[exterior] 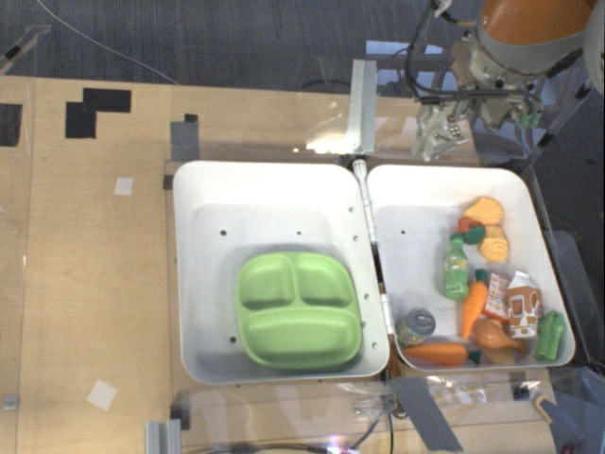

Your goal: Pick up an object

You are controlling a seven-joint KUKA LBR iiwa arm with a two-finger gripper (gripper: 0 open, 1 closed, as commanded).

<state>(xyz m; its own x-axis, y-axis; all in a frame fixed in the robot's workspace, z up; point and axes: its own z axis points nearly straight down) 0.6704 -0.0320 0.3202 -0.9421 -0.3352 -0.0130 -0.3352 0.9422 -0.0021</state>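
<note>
Gripper (444, 138) above right bin's (416, 206) far rim | toys (492, 282) well apart, nearer camera

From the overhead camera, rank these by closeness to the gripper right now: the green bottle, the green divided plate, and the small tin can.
From the gripper, above the right bin's far edge:
1. Green bottle, middle of the right bin.
2. Small tin can, the right bin's near left corner.
3. Green divided plate, in the left bin.
</note>
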